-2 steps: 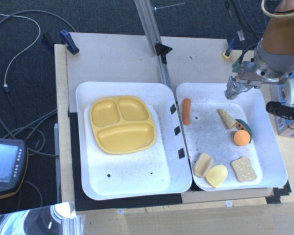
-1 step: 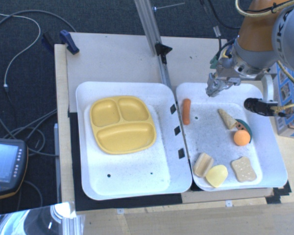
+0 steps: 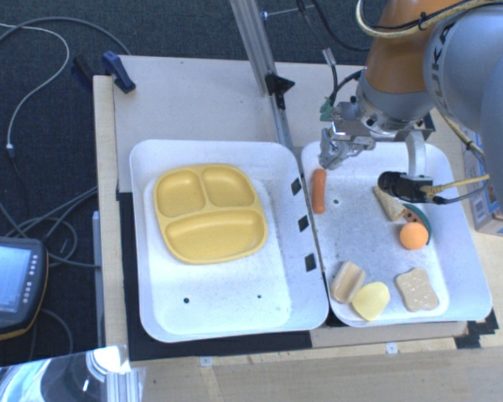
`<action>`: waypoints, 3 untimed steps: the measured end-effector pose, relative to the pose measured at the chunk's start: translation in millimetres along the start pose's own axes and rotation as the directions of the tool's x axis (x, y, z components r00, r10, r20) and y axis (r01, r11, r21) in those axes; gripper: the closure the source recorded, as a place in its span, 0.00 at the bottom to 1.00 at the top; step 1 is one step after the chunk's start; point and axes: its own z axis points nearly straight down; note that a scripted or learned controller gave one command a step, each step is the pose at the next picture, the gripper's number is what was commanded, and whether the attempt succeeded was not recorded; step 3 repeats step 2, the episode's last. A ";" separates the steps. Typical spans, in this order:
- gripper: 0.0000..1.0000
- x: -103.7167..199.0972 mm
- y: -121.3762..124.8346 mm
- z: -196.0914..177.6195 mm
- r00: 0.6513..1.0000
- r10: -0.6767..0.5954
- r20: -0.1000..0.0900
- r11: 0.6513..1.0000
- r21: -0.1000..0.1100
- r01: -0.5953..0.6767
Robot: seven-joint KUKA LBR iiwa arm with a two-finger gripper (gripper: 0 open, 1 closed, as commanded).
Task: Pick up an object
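Pale bench (image 3: 193,99) on dark floor, two white bins side by side. Orange stick-shaped food toy (image 3: 318,191) lies in the right bin (image 3: 356,229) at its 9-10 o'clock edge, lengthwise along the wall next to the left bin (image 3: 235,304). Gripper (image 3: 329,159) sits just at 12 o'clock of the stick's top end, near it; can't tell contact, and can't tell whether it is clenched or released. Nothing visibly held. Grey arm (image 3: 478,57) with an orange band comes in from 1-2 o'clock. Rest of right bin: tan wedge (image 3: 389,204) at 3 o'clock of the stick, orange ball (image 3: 413,236) just below the wedge, and along the 6 o'clock edge a tan roll (image 3: 346,280), yellow lump (image 3: 370,301) touching it, square cracker (image 3: 417,289). Left bin holds a yellow divided plate (image 3: 210,212) toward its 11 o'clock part. Blue clamp (image 3: 117,69) at the bench's 10 o'clock corner.
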 end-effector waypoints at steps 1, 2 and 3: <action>1.00 55.7 -12.2 -8.7 1.000 -0.001 -0.001 1.000 0.000 0.001; 1.00 107.3 -6.7 -14.7 1.000 -0.001 0.000 1.000 -0.005 0.001; 1.00 107.3 -6.7 -14.7 1.000 -0.001 0.000 1.000 -0.005 0.001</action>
